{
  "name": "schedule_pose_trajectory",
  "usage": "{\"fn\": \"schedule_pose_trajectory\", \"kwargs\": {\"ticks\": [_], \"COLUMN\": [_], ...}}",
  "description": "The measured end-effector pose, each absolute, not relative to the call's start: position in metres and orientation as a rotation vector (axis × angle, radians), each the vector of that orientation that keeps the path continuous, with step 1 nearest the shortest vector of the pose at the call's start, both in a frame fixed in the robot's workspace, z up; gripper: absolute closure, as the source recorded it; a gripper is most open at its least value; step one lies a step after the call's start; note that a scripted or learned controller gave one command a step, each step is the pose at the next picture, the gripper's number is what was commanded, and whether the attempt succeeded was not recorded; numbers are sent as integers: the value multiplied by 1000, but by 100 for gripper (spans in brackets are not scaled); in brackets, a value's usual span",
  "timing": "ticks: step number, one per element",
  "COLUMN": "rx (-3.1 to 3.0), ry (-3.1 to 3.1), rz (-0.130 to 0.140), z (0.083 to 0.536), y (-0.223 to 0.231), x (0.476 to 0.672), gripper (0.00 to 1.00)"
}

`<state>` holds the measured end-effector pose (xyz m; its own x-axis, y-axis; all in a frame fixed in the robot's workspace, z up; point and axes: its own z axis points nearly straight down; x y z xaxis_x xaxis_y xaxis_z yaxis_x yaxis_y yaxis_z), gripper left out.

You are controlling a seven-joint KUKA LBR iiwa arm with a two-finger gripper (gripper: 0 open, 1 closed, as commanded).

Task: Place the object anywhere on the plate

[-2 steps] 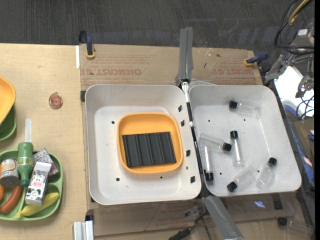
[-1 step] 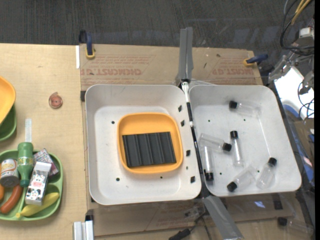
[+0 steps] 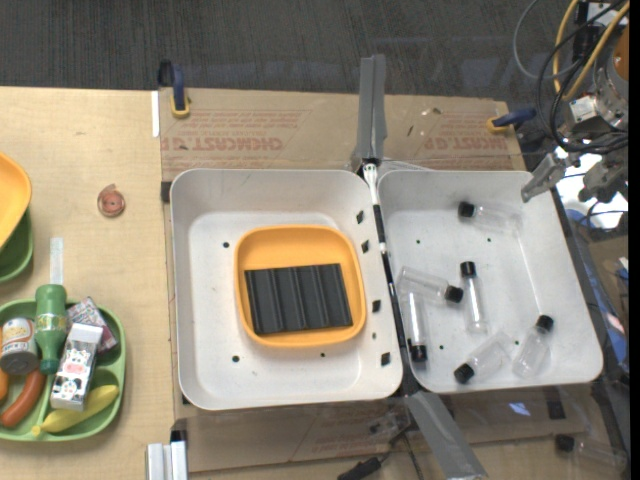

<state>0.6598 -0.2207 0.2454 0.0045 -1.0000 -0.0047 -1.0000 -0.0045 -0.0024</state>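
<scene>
- At the far left of the tabletop (image 3: 100, 148) sits a green tray (image 3: 100, 400) of toy food: a green bottle, a small can, a carton, a sausage and a banana.
- Above it, at the left edge, lies part of an orange dish (image 3: 10, 200), and a small pink disc (image 3: 111, 202) lies alone on the wood.
- The left bin (image 3: 200, 268) holds the yellow-orange plate (image 3: 298, 246), roughly centred.
- A dark ribbed rectangular block (image 3: 302, 299) rests on the plate, covering its lower middle.
- The right bin (image 3: 560, 258) touches the left bin along a central seam.
- In the right bin lie several clear vials with black caps (image 3: 470, 293), scattered: one near the top, two in the middle, one along the left wall, three toward the lower right corner.
- The claw (image 3: 590, 173) hangs over the upper right corner of the right bin, apart from every vial; whether its fingers are spread or pressed together cannot be told.
</scene>
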Motion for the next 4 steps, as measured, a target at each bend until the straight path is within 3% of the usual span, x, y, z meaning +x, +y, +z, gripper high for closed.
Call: {"fn": "schedule_pose_trajectory", "kwargs": {"ticks": [2,3,4], "rx": [-2575,-2838,-2896], "ry": [1790,1335,1209], "rz": [0,4,-2], "z": [299,261,264], "y": [-217,-200,-214], "x": [660,659,660], "gripper": [0,0,0]}}
